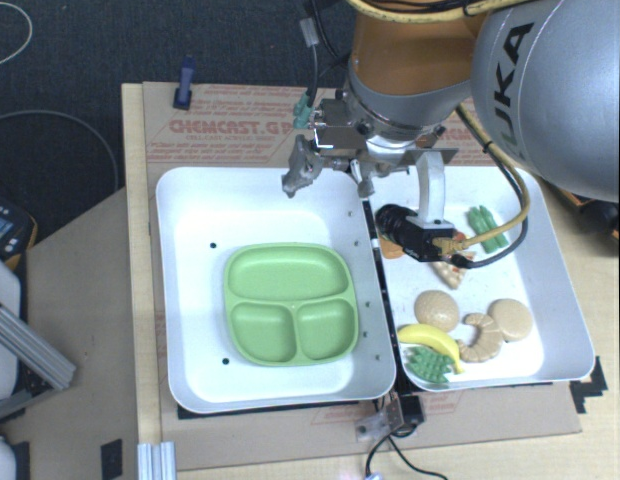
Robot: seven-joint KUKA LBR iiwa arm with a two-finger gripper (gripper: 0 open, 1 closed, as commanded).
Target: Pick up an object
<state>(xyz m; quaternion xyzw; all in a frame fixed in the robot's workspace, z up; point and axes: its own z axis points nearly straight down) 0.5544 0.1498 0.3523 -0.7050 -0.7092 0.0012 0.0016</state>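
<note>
Plainly, the loose things you could pick all lie in the right bin (568,303), along its near edge and middle. The banana (432,340) lies near the front left corner, its long axis running from the left down to the right, with the curve arching away from you. A green leafy piece (430,366) touches it on the near side. Just beyond sit two round tan pieces (437,308) (511,318) with a curled tan piece (480,340) between them. Farther back the green bean pods (487,224) lie slantwise, their far ends to the left and their near ends to the right.

In the left bin (185,268) a green divided plate (288,273) lies flat, near the middle.

The gripper (326,185) hangs over the far right corner of the left bin, close to the wall where the two bins meet. Its fingers (293,178) stand apart, with bare white bin floor between them and nothing grasped. The arm (550,68) comes in from the upper right, its orange band (410,18) directly above the wrist, which points steeply down.
</note>
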